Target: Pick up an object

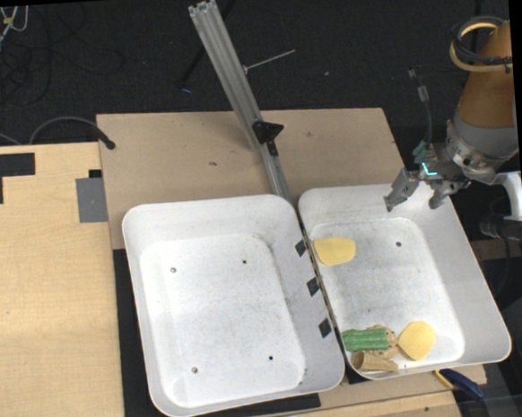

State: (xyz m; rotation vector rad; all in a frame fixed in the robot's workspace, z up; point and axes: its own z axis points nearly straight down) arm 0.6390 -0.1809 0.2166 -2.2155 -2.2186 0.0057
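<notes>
End effector (416, 194) open, yellow object (334, 250) well apart

Both bins are looking like white plastic, matt with fine grey speckling: left bin (219, 301), right bin (446, 269). Table (43, 292) is showing pale wood-grain laminate, smooth; brown board (185, 155) behind is reading as matt fibreboard. Slanted rail (233, 79) is looking like ribbed bare aluminium. Gripper (420, 191) is showing dull grey metal. Yellow pieces (334, 250) are looking smooth, slightly waxy.
</notes>
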